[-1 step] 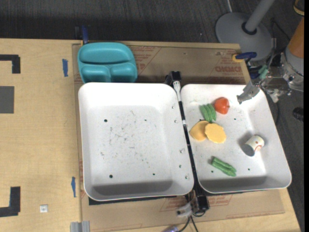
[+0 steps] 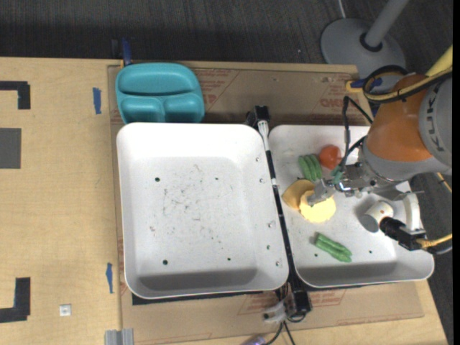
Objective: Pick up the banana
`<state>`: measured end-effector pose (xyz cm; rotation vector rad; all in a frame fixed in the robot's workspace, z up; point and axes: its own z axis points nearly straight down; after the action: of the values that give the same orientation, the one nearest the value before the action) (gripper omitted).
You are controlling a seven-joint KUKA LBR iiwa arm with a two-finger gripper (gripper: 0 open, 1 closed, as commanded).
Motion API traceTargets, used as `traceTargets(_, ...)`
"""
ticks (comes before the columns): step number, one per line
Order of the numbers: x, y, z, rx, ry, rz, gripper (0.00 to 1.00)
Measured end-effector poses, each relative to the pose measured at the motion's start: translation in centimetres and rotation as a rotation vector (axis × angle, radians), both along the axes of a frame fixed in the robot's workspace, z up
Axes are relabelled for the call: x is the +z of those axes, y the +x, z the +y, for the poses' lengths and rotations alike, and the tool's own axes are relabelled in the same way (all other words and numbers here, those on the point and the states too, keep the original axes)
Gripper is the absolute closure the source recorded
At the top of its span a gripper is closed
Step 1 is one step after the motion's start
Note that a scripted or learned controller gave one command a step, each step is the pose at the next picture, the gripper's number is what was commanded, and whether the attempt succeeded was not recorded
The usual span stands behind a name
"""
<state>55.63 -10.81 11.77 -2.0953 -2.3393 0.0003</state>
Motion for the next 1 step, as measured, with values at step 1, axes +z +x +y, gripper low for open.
traceTargets(1, -3.18, -4.04, 0.25, 0.547, -0.001, -0.003, 0.00)
